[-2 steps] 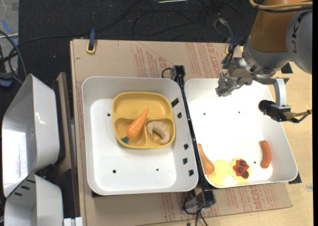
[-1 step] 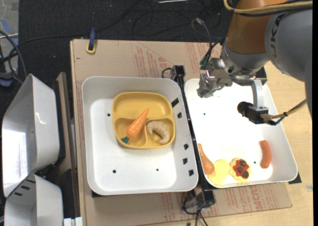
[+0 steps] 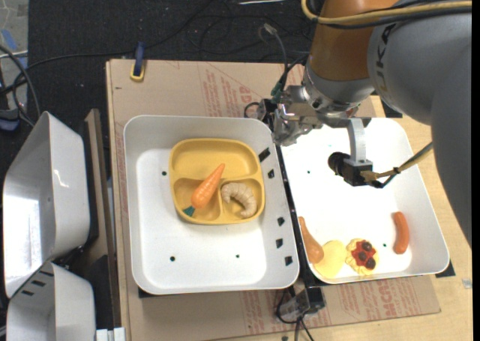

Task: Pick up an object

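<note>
1. Sausage-shaped toy, orange-red and smooth (image 3: 402,232): we take this as the likeliest target. It lies flat on the floor of the right-hand shallow white bin (image 3: 322,204), close to that bin's right wall and toward its near edge.
2. Handling: we judge it light, rigid or slightly yielding plastic, with a rounded surface that may roll or slip. We advise a grasp across its middle, at a right angle to its long axis.
3. End effector: the two-finger gripper (image 3: 289,128) hangs over the far-left corner of the right-hand bin, well apart from the sausage. We cannot tell whether it is spread or closed, as the wrist covers it.
4. Other items in the right-hand bin: an orange drumstick-shaped piece (image 3: 310,242) and a yellow piece topped with red berries (image 3: 362,255) lie along its near wall.
5. Hard to make out: the grey arm (image 3: 352,32) hides the bin's far-right corner. What the berry-topped piece represents is unclear.
</note>
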`<act>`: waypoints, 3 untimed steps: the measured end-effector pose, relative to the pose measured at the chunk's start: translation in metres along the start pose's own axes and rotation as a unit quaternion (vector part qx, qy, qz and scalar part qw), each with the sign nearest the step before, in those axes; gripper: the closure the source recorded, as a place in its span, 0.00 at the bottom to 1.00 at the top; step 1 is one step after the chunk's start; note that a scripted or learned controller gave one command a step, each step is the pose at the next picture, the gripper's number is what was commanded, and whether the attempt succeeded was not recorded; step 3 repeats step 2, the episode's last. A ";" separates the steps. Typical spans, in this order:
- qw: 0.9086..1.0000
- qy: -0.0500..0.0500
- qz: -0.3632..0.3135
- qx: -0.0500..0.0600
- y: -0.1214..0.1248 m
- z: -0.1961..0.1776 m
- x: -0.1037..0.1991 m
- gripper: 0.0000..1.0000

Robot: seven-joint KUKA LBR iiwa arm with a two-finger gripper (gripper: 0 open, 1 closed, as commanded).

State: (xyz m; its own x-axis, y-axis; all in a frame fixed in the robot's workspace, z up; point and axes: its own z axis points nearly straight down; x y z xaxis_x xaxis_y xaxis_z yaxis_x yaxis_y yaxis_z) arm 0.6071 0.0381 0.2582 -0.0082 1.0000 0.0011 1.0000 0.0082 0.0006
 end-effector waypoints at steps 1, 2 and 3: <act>1.000 0.000 0.000 0.002 -0.017 0.011 0.049 1.00; 1.000 -0.001 0.003 0.001 -0.016 0.011 0.047 0.00; 1.000 -0.001 0.003 0.001 -0.016 0.011 0.047 0.00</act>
